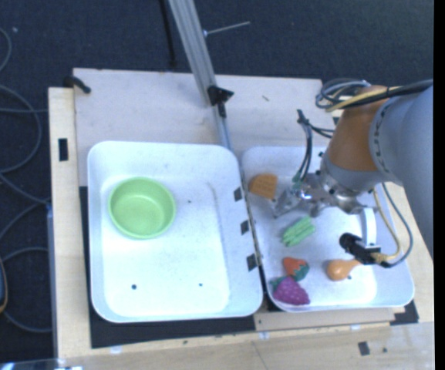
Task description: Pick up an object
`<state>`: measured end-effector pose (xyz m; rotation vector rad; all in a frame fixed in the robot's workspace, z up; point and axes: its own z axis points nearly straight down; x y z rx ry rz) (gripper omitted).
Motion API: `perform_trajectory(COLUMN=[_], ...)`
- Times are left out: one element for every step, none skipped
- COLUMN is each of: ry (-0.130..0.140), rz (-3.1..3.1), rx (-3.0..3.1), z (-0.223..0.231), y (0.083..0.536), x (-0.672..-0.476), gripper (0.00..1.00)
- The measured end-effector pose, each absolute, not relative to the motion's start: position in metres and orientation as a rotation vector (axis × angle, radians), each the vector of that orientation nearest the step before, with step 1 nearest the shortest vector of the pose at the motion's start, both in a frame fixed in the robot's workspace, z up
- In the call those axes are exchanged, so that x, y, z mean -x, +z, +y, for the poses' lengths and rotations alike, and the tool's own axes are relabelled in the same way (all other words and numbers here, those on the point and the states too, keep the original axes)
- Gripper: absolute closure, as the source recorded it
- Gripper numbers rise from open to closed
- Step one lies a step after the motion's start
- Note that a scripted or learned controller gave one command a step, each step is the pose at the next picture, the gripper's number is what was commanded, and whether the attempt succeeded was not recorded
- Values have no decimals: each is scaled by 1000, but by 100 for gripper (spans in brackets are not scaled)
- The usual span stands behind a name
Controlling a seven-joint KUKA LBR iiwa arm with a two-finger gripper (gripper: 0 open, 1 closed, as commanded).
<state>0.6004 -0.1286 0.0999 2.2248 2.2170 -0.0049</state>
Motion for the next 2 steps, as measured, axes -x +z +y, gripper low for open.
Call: perform_trajectory(ry=[3,7], rz=[2209,2221], rx=[-2229,-2214], z=[-129,-124], y=[113,165], x=[-602,-612], gripper=[100,100])
